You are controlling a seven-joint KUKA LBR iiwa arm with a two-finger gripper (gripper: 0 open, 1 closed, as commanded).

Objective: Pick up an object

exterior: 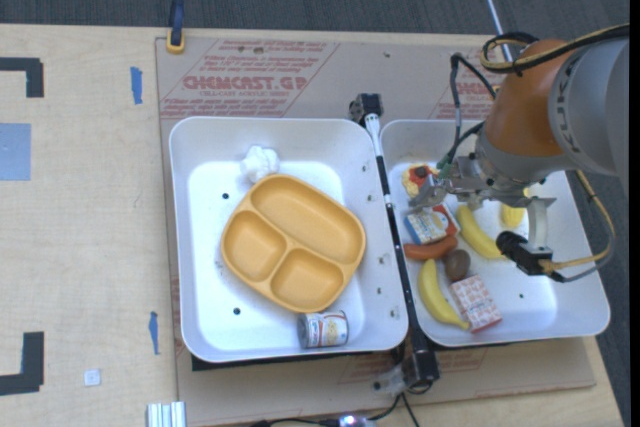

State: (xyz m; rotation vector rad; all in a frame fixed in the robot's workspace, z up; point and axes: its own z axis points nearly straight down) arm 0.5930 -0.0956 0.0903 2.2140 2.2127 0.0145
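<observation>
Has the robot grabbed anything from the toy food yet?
Not yet, as far as I can see. The gripper is low in the right bin, over the pile beside the snack packet and a banana. Nothing looks lifted. Grabbing something and raising it is left.

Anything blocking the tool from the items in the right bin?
Nothing visible does. The tool hangs low over the right bin, right above the small carton and beside the bananas.
</observation>
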